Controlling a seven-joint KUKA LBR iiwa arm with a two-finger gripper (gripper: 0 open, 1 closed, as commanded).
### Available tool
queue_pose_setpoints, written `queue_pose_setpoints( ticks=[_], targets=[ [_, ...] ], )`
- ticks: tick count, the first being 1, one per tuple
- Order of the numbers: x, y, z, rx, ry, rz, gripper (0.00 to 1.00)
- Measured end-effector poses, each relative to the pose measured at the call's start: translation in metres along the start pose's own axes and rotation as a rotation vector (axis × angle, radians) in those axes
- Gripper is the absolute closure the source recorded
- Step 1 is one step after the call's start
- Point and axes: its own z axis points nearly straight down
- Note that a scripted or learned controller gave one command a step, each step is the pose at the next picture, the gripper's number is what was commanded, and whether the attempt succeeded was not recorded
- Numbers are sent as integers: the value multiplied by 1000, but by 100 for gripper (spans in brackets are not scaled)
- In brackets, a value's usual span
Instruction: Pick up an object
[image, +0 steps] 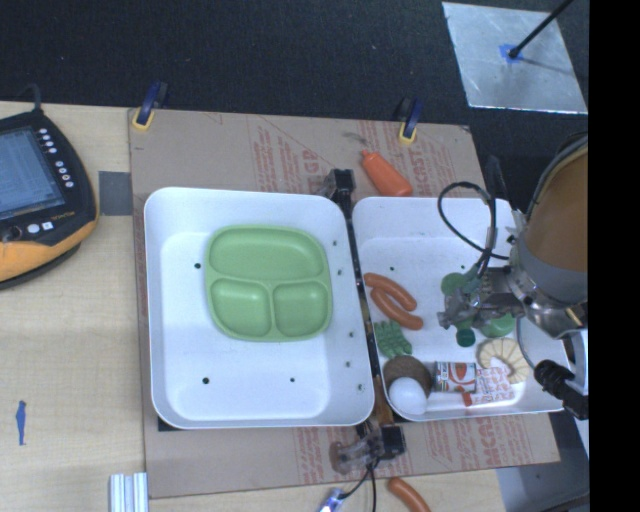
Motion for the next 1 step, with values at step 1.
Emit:
queue_pose_setpoints(
  ticks=[1],
  targets=[
    [36,59,31,3,-1,0,100]
  ],
)
